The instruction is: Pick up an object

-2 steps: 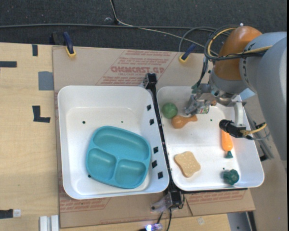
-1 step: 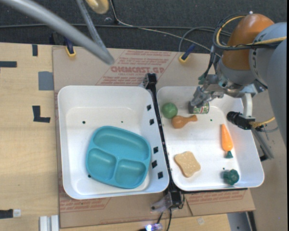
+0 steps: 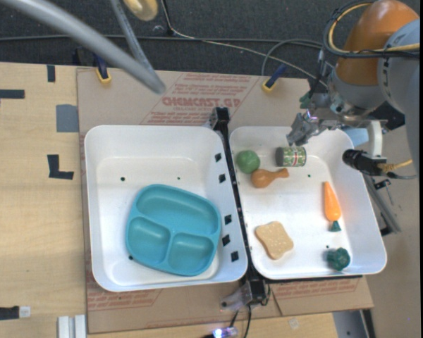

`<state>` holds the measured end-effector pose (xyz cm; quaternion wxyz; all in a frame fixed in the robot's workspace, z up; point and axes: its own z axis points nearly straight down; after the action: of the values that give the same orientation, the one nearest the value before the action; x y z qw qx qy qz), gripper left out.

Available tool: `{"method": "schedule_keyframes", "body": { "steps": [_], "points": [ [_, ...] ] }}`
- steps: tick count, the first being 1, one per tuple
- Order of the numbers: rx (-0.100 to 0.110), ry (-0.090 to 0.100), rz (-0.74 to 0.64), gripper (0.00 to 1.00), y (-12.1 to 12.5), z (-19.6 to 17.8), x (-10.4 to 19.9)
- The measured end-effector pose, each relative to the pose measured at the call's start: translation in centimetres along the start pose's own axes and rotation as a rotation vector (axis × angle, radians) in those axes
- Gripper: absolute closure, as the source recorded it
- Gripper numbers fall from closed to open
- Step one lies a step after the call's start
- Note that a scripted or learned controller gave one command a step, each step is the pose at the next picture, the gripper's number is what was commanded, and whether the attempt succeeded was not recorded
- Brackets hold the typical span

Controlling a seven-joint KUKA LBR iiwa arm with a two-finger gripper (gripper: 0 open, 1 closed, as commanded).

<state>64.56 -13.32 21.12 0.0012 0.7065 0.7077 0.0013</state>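
Observation:
The right bin [image 3: 352, 263] holds several small items. A small can with a green and red label [image 3: 292, 156] lies on its side near the bin's far wall. My gripper [image 3: 298, 135] hangs just above and behind that can, its tip very close to the can's top. To the left of the can sits a green ball [image 3: 248, 161], and an orange drumstick-shaped piece [image 3: 268, 177] lies in front of them. A carrot [image 3: 331, 201] lies by the right wall, a slice of bread [image 3: 273, 239] near the front, and a dark green lump [image 3: 338, 258] in the front right corner.
The left bin [image 3: 102, 189] holds a teal divided plate [image 3: 173, 229]. A black divider [image 3: 229, 189] runs between the bins. A black fitting with cables [image 3: 363, 162] sticks out over the right bin's far right rim.

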Motion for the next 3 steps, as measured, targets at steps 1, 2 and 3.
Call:
{"method": "schedule_keyframes", "body": {
  "steps": [1, 2, 3],
  "points": [
    [-0.002, 0.000, -0.001, 1.00, 0.8, -6.0, 0.6],
    [0.006, 0.000, -0.003, 1.00, -1.5, -5.0, 6.4],
    [0.006, 0.001, -0.004, 1.00, -3.5, -5.2, 11.6]
  ]
}}
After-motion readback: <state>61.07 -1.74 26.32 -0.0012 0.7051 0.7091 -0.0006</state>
